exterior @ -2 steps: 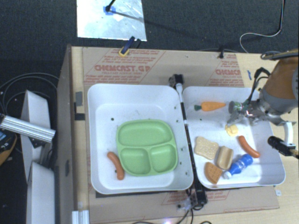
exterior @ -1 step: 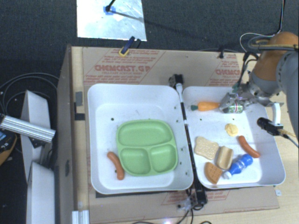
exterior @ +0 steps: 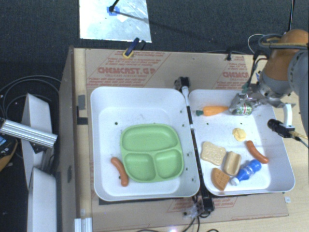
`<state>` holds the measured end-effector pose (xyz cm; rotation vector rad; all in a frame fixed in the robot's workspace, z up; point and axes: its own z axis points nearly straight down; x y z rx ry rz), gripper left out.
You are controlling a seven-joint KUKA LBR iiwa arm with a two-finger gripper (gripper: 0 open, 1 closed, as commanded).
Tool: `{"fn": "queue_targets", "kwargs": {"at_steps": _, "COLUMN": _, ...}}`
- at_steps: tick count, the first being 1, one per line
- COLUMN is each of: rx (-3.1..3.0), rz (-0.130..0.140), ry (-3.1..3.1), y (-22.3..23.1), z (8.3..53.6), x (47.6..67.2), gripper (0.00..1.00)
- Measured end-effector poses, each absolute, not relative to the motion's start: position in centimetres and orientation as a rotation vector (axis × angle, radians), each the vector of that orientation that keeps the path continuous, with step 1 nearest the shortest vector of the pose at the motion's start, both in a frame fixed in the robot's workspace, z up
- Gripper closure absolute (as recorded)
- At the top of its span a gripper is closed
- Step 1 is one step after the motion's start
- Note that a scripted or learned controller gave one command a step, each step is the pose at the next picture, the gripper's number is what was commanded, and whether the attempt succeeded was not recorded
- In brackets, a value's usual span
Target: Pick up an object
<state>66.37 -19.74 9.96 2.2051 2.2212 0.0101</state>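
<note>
The gripper point(exterior: 241, 105) sits low over the far edge of the right bin point(exterior: 282, 178), its metal fingertips down on a small greenish object point(exterior: 245, 110) that lies against the bin's back wall; whether anything is actually pinched there cannot be told from this slanted view. Behind it the grey arm point(exterior: 297, 71) with its orange band point(exterior: 289, 40) leans in from the right, and a black cable fitting point(exterior: 280, 127) hangs over the bin's right rim.

Just left of the gripper, nearly touching it, lies a toy carrot point(exterior: 215, 110), tip pointing at the divider. Nearer the camera are a small yellow lump point(exterior: 239, 134) and an orange-red sausage point(exterior: 256, 151), well apart from the tool. At the front of this bin things crowd together: a pale cracker point(exterior: 213, 153), a tan bread roll point(exterior: 231, 163) leaning on it, a darker biscuit point(exterior: 220, 179) below, and a blue bottle point(exterior: 247, 171) touching the roll (its white cap faces the biscuit).

Across the black clip strip point(exterior: 190, 124) between the bins, the left bin point(exterior: 104, 129) holds a green divided plate point(exterior: 152, 152) with three compartments, and a second sausage point(exterior: 120, 171) lies just beside the plate's left front corner.
</note>
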Motion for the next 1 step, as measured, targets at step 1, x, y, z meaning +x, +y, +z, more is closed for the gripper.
{"fn": "queue_targets", "kwargs": {"at_steps": 1, "rx": 2.213, "rz": 0.006, "ry": 2.226, "y": -13.58, "z": 14.69, "x": 66.99, "gripper": 1.0}}
